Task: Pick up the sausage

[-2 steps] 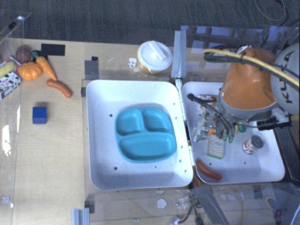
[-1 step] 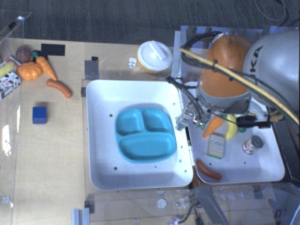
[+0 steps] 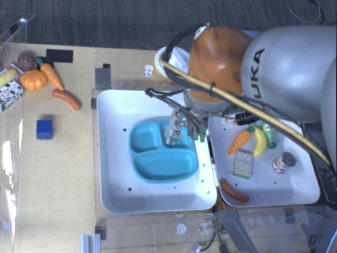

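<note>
Robotics lab test cell. Indicated by a KUKA arm (image 3: 284, 62) over a wooden bench (image 3: 47, 183) with two white bins (image 3: 113, 194) set into it, toy food (image 3: 45, 78) and a blue block (image 3: 45, 129) laid out as test pieces, and a clear screen (image 3: 13, 30) at the bench edge. Grey carpet (image 3: 131, 9) beyond.

The sausage (image 3: 234, 191) is lying against the right bin's (image 3: 310, 191) near-left rim, so that wall is blocking approach from the left and front. Open floor is lying behind and right of it. A patterned card (image 3: 243, 164) is sitting just behind, with the carrot (image 3: 240, 141) and banana (image 3: 259, 141) farther back. The arm (image 3: 284, 73) is overhanging the bin's far side, and the gripper (image 3: 176, 132) is hanging over the left bin's blue tray (image 3: 158, 167).
</note>
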Motion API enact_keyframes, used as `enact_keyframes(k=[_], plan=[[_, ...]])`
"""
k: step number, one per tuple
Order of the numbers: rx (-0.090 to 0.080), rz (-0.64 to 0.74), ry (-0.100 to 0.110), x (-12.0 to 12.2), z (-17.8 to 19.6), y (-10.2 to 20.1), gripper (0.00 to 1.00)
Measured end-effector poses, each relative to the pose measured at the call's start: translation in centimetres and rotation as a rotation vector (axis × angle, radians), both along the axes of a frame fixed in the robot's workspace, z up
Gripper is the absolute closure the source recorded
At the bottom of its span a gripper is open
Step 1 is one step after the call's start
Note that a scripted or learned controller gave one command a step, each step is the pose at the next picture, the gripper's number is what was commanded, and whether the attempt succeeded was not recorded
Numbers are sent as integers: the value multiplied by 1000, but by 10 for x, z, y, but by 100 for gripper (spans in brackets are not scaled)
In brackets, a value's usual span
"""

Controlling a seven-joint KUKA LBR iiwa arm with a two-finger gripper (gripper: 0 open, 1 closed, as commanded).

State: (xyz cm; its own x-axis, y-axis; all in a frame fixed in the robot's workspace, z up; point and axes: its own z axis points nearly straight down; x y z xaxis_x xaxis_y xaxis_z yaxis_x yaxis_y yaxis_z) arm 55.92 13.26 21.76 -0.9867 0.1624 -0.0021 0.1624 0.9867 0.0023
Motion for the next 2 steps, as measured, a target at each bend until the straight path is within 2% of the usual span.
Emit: enact_keyframes(k=[1, 2], plan=[[0, 439, 0, -33, 15, 38, 100], [-2, 474, -8, -40, 96, -17, 100]])
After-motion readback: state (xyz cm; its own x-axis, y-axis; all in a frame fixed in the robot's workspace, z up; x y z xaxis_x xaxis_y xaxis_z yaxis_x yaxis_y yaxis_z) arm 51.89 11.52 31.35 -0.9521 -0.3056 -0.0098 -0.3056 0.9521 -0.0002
